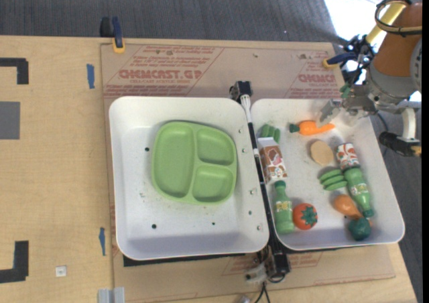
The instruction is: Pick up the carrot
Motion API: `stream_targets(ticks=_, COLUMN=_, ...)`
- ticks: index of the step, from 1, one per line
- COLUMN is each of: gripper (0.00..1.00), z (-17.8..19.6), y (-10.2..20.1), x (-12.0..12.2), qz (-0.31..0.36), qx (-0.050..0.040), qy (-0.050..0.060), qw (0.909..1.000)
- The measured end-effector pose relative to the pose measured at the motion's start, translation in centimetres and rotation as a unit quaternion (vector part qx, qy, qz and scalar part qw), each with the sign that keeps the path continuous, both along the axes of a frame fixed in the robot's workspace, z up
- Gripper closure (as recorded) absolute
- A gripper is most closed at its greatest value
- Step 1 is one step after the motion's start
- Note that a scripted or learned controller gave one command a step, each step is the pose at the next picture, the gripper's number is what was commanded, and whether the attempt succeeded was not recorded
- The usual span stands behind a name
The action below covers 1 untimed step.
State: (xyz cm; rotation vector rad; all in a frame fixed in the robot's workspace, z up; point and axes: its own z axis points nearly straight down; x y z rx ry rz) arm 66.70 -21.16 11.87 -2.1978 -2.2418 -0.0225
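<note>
Nearest your viewpoint, at the bottom of the right bin (392,228), you have a dark green round toy (359,228) in the corner, an orange piece (346,205) just above it, and a red tomato (305,216) beside a green bottle (283,210) that lies along the bin's left wall. A second green bottle (356,181) with a red and white label lies lengthwise near the right side, with a green ridged vegetable (331,177) touching its left flank. Further back you see a beige oval piece (322,153), a boxed item with a red and brown label (273,163), and a small green piece (268,131) by the divider.

Your carrot (315,128) lies flat on the floor of the right bin near its far edge, orange body pointing right, green tip to the left. Nothing is gripping it.

Your gripper (348,104) sits over the far right corner of that bin, just up and right of the carrot and apart from it. Its jaws look slightly parted, with nothing visible between them; the fingers are small and partly blurred, so how wide they stand is hard to judge.

On your left, the other bin (127,161) holds a green divided plate (196,162), lying flat in the middle.
</note>
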Motion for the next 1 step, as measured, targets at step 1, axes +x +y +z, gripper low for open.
stream_targets(ticks=1, gripper=0.0, z=0.0, y=0.01, x=0.0, qz=0.003, qx=-0.0001, qy=0.0, qw=1.0)
